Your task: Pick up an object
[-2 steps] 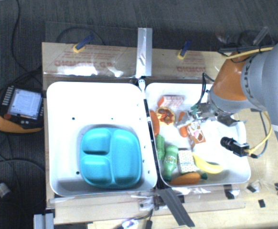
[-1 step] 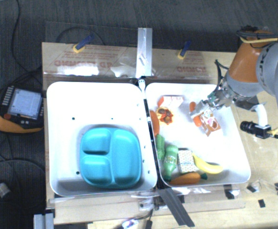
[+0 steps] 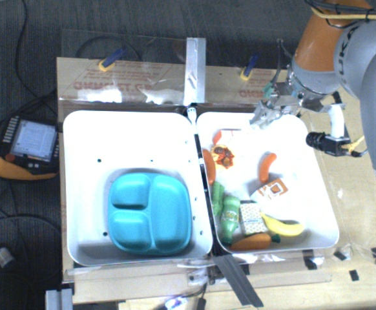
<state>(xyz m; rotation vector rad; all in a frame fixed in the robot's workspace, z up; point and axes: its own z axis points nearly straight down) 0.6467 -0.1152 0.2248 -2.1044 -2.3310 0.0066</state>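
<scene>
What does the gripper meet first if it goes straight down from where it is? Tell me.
Probably bare bin floor. The gripper hangs over the back edge of the right bin, and no item lies right under it. The nearest thing is the red sausage, well toward the front. Depth is hard to judge from this slanted view.

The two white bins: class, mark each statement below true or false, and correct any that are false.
1. The blue divided tray lies in the left bin. True.
2. The banana lies in the left bin. False: it lies in the right bin, near its front right corner.
3. The gripper is above the back edge of the right bin. True.
4. The gripper holds the banana. False: the banana lies on the bin floor, far from the gripper.
5. The green bottle lies next to the divider between the bins. True.
6. The arm reaches in from the left. False: it comes from the right.
</scene>
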